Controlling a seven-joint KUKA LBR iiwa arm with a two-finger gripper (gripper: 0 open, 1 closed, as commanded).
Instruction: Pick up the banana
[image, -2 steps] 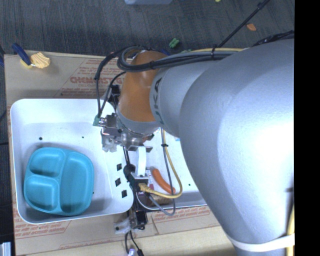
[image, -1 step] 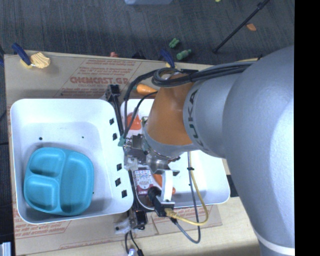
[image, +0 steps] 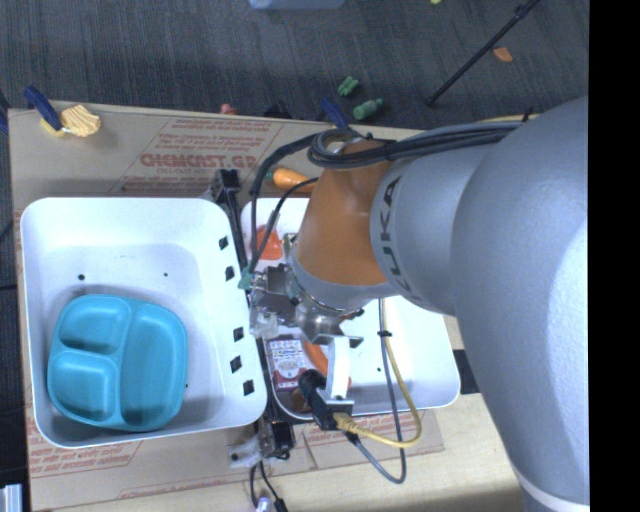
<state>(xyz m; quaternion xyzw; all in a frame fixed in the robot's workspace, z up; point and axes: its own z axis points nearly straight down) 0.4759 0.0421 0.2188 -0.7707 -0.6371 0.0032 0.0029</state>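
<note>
Lowered into the right bin (image: 430, 375) (arm (image: 350, 230) hiding any banana); finger state impossible to tell. Best to centre over fruit before clenching.

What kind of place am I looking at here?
Probably a robotics lab or test bench. A big grey and orange arm reaches over two white bins on a cardboard-covered bench, with cables trailing and a blue divided tray in one bin.
</note>
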